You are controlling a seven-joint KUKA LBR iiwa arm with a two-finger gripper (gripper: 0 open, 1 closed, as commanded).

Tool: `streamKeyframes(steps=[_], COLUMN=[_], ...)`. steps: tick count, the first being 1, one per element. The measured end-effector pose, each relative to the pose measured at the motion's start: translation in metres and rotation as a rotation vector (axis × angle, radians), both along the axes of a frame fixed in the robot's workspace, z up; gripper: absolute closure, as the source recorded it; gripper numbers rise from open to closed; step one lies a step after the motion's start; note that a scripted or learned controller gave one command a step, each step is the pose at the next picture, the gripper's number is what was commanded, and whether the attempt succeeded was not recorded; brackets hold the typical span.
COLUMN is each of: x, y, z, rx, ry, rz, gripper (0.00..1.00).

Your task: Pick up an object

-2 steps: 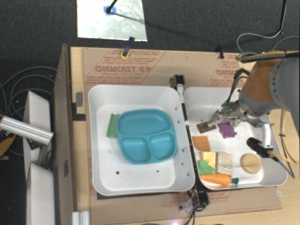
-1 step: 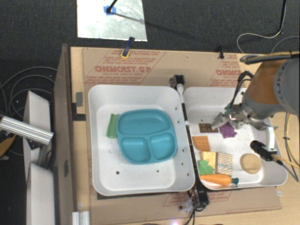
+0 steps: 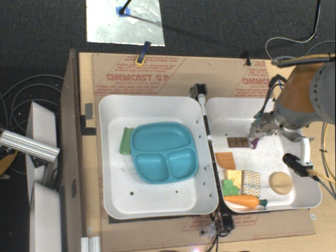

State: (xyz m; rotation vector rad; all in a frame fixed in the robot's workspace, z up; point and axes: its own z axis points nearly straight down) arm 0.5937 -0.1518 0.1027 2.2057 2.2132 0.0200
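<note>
From above, the arm (image 3: 307, 96) is reaching in from the right over the right bin (image 3: 310, 196), and its gripper (image 3: 257, 135) is hanging low near the bin's middle, just right of a brown chocolate-like bar (image 3: 237, 142). How it is set is too small and blurred to make out (nothing is showing in its grasp). Toward the bin's near edge are lying an orange cracker (image 3: 225, 160), a carrot (image 3: 241, 201) and a tan bread roll (image 3: 281, 182). The left bin (image 3: 113, 193) is holding a blue divided tray (image 3: 164, 151), with a green piece (image 3: 125, 140) sitting just beside it.
</note>
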Motion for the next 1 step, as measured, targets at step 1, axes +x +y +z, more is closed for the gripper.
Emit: streamKeyframes(steps=[1], x=[-0.002], y=[0.001], z=[-0.0032], rx=[0.003], ry=[0.007], rz=[0.0], gripper=[0.0])
